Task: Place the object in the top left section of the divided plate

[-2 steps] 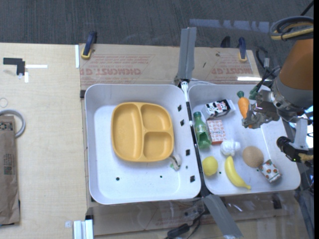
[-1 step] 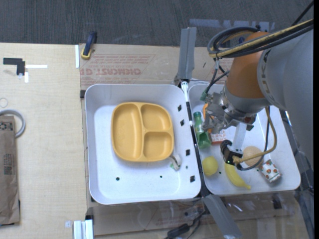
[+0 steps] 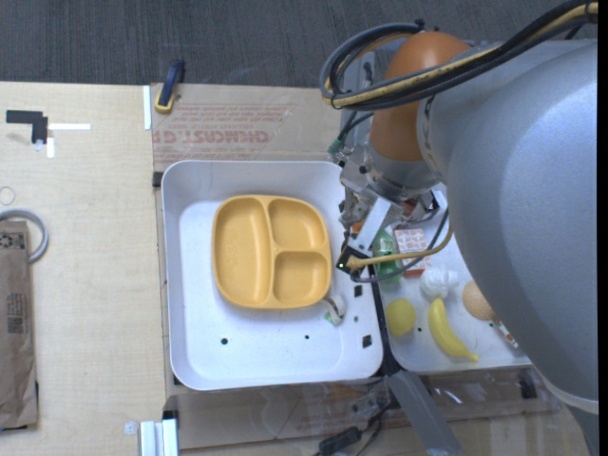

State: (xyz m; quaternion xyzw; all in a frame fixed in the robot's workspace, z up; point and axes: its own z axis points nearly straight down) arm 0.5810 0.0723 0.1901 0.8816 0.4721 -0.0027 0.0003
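Observation:
A yellow divided plate (image 3: pixel 272 251) lies in the left white bin (image 3: pixel 190 350), with one long section on its left and two smaller ones on its right; all its sections look bare. My gripper (image 3: pixel 353 237) hangs over the wall between the two bins, just right of the plate's right rim. The wrist and its fittings hide the tip. A green item (image 3: pixel 385 247) lies right beside the gripper in the right bin, and I cannot tell whether it is held.
The right bin (image 3: pixel 399 354) holds a lemon (image 3: pixel 401 315), a banana (image 3: pixel 446 331), an egg (image 3: pixel 477 302), a white lump (image 3: pixel 439 280) and a red-and-white packet (image 3: pixel 412 241). A small pale scrap (image 3: pixel 332 313) lies below the plate. The arm's bulk covers the right side.

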